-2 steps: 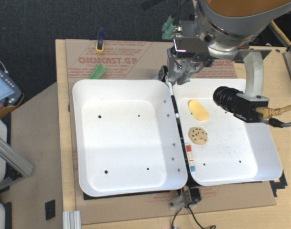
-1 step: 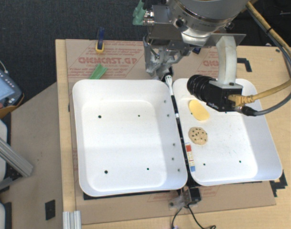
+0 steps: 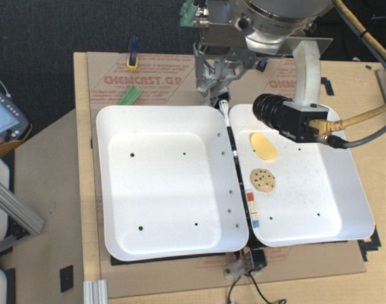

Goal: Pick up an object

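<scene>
White shallow plastic right bin (image 3: 345, 201) holds the pale yellow oval piece (image 3: 264, 146) and speckled round cookie (image 3: 263, 180); the gripper (image 3: 219, 95) hangs above its far-left corner, grip state unclear, probably poised to descend.

Single fixed camera, mounted high, looking down at a slant on the tabletop (image 3: 148, 75). Mid-range: both white bins fit whole, left bin (image 3: 113, 138) centre-left of frame, right bin (image 3: 345, 189) centre-right. Far side of the scene lies along the top edge. The arm (image 3: 275, 5) enters at upper right, close under the lens and cropped.
</scene>
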Robot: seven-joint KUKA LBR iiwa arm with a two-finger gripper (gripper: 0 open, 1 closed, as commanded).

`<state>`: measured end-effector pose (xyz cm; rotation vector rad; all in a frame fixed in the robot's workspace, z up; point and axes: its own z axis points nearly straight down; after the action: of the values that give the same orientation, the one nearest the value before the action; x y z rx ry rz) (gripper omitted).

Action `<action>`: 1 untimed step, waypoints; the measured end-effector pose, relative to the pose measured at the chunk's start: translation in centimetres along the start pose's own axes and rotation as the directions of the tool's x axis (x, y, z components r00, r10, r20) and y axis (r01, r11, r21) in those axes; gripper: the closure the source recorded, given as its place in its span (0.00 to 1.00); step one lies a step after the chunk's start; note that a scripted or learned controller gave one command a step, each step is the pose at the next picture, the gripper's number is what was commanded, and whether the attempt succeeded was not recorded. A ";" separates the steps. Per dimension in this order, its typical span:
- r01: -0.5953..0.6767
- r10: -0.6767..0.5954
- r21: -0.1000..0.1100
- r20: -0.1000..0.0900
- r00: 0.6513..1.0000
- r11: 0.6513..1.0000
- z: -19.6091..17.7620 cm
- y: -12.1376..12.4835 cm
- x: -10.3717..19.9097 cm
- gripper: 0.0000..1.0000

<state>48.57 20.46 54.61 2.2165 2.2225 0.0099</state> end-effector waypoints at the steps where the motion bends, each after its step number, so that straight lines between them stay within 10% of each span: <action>1: 0.001 -0.001 -0.003 -0.001 1.000 1.000 -1.0 0.0 0.1 1.00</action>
<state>48.61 20.53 55.65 2.2148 2.2226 0.0141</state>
